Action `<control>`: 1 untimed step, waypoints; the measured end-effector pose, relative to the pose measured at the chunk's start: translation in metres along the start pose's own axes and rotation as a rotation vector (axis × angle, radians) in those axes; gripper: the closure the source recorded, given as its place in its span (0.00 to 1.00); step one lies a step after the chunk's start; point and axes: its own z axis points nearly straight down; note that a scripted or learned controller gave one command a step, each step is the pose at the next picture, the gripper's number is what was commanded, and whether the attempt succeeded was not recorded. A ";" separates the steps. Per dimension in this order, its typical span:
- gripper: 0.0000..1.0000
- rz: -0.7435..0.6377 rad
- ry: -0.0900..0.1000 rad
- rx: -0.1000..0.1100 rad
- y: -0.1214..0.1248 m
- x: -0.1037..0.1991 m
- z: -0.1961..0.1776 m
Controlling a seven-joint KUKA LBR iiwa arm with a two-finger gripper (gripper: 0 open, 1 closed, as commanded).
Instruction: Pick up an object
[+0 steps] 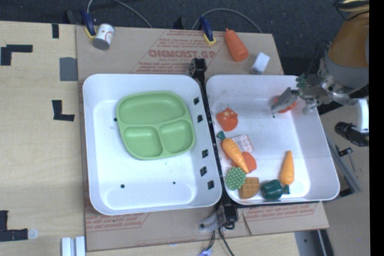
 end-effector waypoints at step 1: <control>0.00 -0.002 0.002 0.002 0.000 0.090 0.066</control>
